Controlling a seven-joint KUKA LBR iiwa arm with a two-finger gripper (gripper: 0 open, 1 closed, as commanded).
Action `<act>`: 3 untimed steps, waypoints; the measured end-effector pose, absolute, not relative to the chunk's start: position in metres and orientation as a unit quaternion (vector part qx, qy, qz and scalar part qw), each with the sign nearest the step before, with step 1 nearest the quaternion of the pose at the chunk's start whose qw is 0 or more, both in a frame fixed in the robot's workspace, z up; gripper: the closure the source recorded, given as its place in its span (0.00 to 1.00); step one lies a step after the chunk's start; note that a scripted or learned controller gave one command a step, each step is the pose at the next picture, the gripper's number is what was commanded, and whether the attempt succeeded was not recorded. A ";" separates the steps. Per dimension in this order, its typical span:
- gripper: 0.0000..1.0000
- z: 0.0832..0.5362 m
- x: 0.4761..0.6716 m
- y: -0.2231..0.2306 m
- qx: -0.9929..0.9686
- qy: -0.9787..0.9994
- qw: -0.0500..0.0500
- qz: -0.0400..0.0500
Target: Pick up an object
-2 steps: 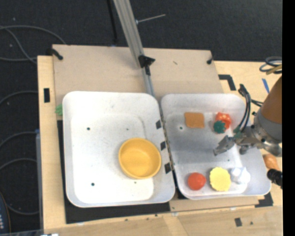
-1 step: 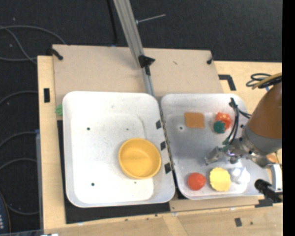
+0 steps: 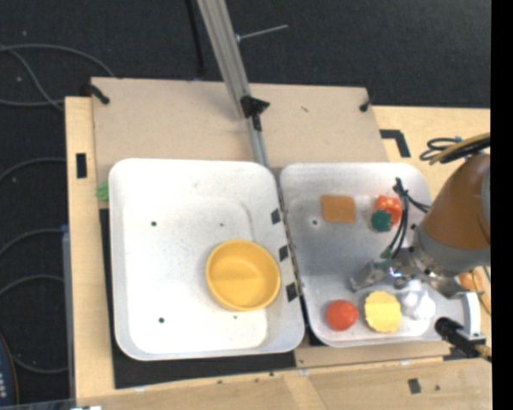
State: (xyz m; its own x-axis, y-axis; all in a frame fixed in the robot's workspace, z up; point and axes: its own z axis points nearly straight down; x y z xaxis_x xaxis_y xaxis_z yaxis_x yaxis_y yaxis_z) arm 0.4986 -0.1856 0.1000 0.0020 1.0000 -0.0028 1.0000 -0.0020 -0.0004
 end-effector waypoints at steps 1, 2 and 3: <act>1.00 0.112 0.500 -0.185 0.709 0.705 0.002 0.001; 1.00 0.167 0.512 -0.189 0.706 0.708 0.004 0.002; 1.00 0.214 0.514 -0.190 0.706 0.709 0.003 0.002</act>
